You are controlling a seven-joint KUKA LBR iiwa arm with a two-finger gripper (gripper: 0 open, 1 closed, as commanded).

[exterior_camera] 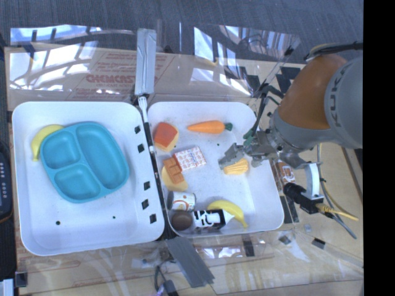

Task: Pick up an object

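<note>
My gripper (234, 157) is low in the right bin (262, 193), near its right wall, at the end of the grey arm with the orange band (308, 97). A small yellow wedge-shaped piece (237, 168) lies right under the gripper's tip and touches it or nearly does. An orange carrot (207, 127) lies up and to the left of the gripper. A small patterned carton (191, 158) lies to the gripper's left.
The right bin also holds a red-orange fruit (165, 135), an orange block (173, 172), a can (182, 200), a brown ball (180, 220), a black-and-white bottle (208, 219) and a banana (229, 210). In the left bin (37, 227) are a blue divided plate (83, 160) and a yellow banana (41, 137).
</note>
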